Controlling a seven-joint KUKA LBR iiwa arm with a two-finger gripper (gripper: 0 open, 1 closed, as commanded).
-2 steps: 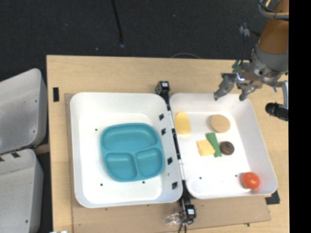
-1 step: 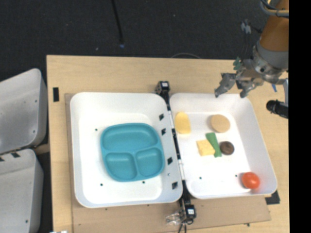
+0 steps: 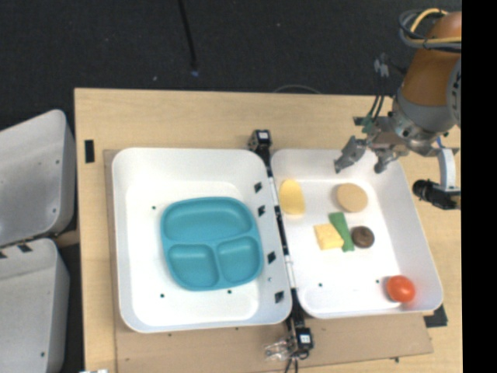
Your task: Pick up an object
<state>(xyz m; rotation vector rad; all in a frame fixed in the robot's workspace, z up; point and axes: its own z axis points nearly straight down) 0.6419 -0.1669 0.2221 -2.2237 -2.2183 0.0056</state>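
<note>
My gripper (image 3: 366,158) hangs over the far edge of the right bin (image 3: 349,294), fingers spread apart with nothing between them. Just below it lies a tan round disc (image 3: 352,197). Further down are a yellow block (image 3: 327,237), a green stick (image 3: 341,230) leaning across it, and a dark brown ball (image 3: 362,237). A pale yellow oval piece (image 3: 292,197) rests near the bin's left wall. A red-orange ball (image 3: 401,288) sits in the near right corner.
The left bin (image 3: 136,177) holds a teal divided plate (image 3: 210,242). A black clip (image 3: 260,140) sits at the far end of the seam between the bins. The grey and orange arm (image 3: 427,76) comes in from the upper right.
</note>
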